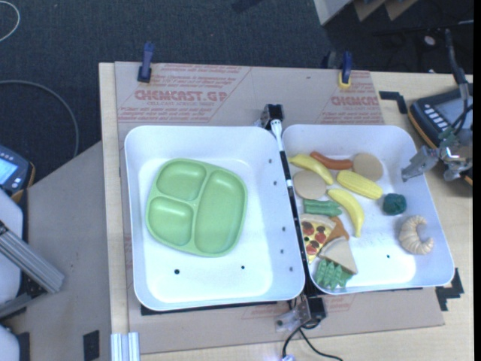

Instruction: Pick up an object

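Observation:
The right bin [391, 265] holds several toy foods: a yellow banana [348, 207], a corn cob [359, 184], a red sausage [331, 159], a tan round biscuit [367, 164], a dark green broccoli piece [393, 202], a beige pastry [415, 234], a pizza slice [319, 234] and a sandwich wedge [340, 256]. My gripper [421, 164] hangs at the bin's right rim, above and to the right of the broccoli, touching none of the foods. Nothing shows in its grasp.
The left bin [225, 277] carries a light green divided plate [197, 206]. Both bins rest on a cardboard sheet [188, 92] held by blue clamps [146, 60]. A yellow-edged black device [440, 115] lies just beyond the right bin's far corner.

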You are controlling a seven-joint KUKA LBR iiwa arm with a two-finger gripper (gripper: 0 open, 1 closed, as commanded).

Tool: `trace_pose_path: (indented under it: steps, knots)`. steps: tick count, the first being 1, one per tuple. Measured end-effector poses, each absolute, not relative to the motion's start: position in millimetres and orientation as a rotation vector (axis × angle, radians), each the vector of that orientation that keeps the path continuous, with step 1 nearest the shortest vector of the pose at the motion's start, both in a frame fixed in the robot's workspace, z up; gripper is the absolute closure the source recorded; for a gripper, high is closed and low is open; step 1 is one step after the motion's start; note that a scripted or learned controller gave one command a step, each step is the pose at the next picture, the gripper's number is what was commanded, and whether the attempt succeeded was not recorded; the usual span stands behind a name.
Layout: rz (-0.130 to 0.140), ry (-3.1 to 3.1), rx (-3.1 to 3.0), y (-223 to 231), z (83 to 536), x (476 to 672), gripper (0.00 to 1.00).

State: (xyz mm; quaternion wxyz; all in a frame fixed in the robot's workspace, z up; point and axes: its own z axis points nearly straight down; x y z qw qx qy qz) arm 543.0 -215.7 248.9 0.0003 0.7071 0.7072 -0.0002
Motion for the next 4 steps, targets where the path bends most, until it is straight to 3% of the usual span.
trace_pose_path:
  steps: [1,2,3,4]
  knots:
    - [0.006,2.228,2.219,-217.3,96.0,544.5,0.0]
    - [0.006,2.229,2.21,-137.4,95.5,578.5,0.0]
    - [-0.002,2.23,2.223,-88.6,83.8,540.3,0.0]
    - [0.004,2.221,2.215,-95.4,85.0,602.3,0.0]
